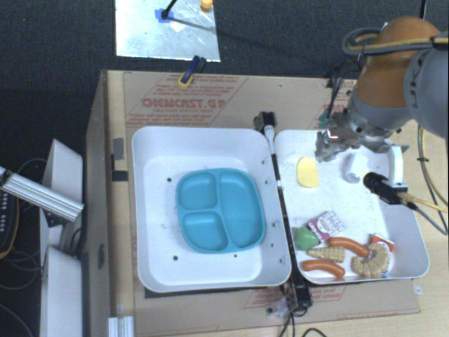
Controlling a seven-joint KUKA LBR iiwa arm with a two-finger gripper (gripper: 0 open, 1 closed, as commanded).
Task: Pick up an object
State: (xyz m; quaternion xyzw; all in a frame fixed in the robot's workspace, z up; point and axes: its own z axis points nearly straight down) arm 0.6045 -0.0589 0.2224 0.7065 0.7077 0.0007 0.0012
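Camera view: tool hovers at right, state I cannot tell, near the yellow toy piece; it looks light, stiff, smooth; grip across its narrow sides.

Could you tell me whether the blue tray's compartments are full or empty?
Empty: all three compartments of the blue tray show bare blue plastic.

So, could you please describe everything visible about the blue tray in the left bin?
The blue tray is a light blue, rounded-rectangle plate, plastic by its look, with three compartments: two smaller ones on the camera view's left and one long one on the right, separated by raised ridges. It lies flat and slightly rotated, near the middle of the left bin, resting on the bin's white floor. Its compartments hold nothing. Only the bin touches it.
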